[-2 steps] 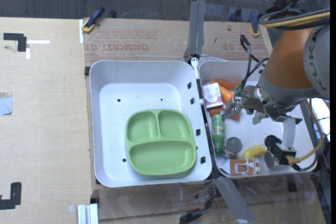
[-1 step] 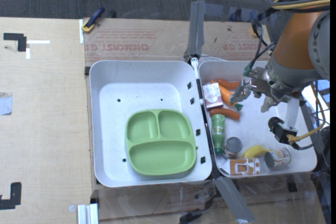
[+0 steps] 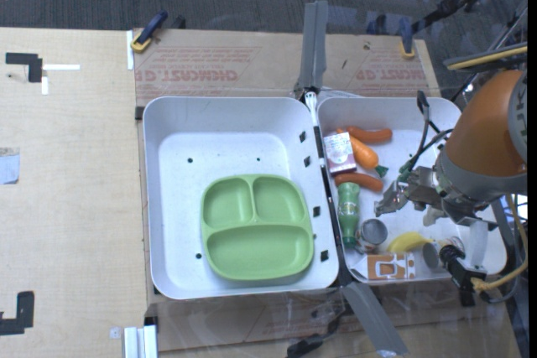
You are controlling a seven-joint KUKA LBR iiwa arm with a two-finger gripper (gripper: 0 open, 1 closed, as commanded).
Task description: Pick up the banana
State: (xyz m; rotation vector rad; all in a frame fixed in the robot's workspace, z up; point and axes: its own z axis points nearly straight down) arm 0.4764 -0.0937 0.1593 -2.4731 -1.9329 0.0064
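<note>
The banana (image 3: 409,243) is yellow and lies near the front of the right bin (image 3: 382,102), between a small can (image 3: 372,231) and the arm's lower parts. Part of it is hidden by the arm's hardware on its right. My gripper (image 3: 401,197) hangs over the middle of the right bin, just behind the banana, and nothing shows in its grasp. The grey arm with its orange band (image 3: 495,134) comes in from the right.
The right bin also holds a carrot (image 3: 363,153), an orange sausage (image 3: 359,179), a red and white box (image 3: 338,151), a green bottle (image 3: 348,210) and an orange and white carton (image 3: 388,267). A green divided plate (image 3: 256,226) lies in the left bin (image 3: 155,180).
</note>
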